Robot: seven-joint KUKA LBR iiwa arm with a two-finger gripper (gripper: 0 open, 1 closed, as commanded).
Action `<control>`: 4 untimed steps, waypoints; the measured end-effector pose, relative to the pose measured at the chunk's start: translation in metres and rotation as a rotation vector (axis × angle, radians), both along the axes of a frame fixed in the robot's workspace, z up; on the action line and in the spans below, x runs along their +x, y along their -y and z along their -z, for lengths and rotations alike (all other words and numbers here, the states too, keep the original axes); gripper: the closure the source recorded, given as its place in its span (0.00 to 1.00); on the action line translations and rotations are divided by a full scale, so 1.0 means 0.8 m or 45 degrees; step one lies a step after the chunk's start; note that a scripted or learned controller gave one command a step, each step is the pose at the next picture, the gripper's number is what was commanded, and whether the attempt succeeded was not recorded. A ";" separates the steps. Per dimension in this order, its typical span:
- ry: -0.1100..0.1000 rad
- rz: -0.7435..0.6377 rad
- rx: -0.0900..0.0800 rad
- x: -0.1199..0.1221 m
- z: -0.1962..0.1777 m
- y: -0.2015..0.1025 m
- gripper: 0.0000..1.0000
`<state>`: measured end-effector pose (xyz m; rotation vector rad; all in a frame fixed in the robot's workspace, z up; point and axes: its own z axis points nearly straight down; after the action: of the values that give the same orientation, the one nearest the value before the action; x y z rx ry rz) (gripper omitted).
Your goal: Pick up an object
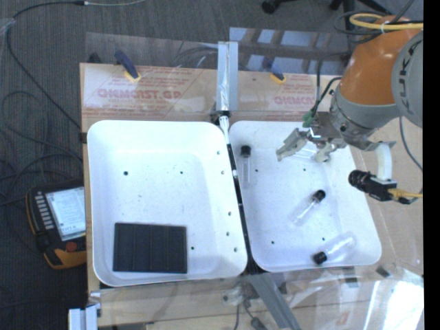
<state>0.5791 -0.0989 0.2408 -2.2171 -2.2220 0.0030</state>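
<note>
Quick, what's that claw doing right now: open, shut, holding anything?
Claw: open, holding nothing. It hangs over the right bin, with the clear vials lying apart from it on the bin floor.

Bright, even overhead light washes out the white bins (157,158), casting only faint shadows, while the whole frame is slightly soft.

Our arm's look: orange and grey

We see the arm (385,60) with a rounded orange band above a grey wrist, yellow and black cables beside it, a small green part, and a pale metal gripper (307,145).
</note>
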 end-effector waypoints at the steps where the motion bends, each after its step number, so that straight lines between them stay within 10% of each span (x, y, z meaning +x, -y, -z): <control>1: 0.001 -0.239 0.001 -0.051 0.099 0.083 0.00; 2: 0.006 -0.265 0.004 -0.067 0.184 0.143 0.00; 3: 0.020 -0.448 -0.009 0.006 0.188 0.139 0.00; 4: 0.026 -0.448 -0.010 0.007 0.174 0.138 1.00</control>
<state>0.5851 -0.2095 0.1013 -1.8055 -2.5921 -0.0106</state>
